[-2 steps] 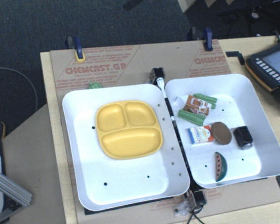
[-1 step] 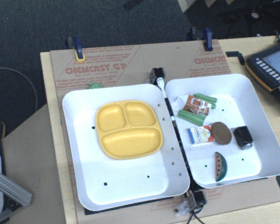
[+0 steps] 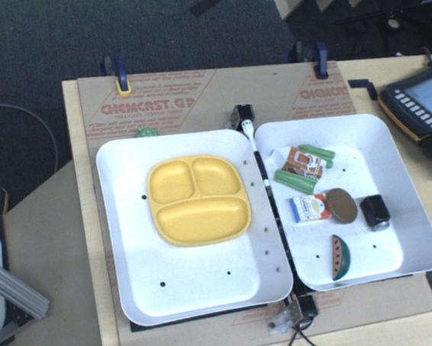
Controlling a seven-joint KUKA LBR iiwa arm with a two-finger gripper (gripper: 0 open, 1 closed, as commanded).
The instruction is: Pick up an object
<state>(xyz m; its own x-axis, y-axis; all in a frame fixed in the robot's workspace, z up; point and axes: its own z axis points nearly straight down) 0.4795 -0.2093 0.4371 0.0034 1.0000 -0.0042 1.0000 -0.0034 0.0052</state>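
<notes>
Camera view: I see two white bins side by side on the bench. The left bin (image 3: 135,277) bears a yellow divided plate (image 3: 199,199) toward its 12 o'clock half. The right bin (image 3: 402,187) holds the pickable items: a green-and-brown packet (image 3: 304,162) at 11 o'clock, a small carton (image 3: 309,208) touching a brown disc (image 3: 341,204) at centre, a black block (image 3: 374,211) at 3 o'clock, and a watermelon slice (image 3: 339,257) at 6 o'clock.

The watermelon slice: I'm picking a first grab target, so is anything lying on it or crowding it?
Nothing visible does. The watermelon slice lies alone near the right bin's front edge, apart from the brown disc and black block behind it.
</notes>
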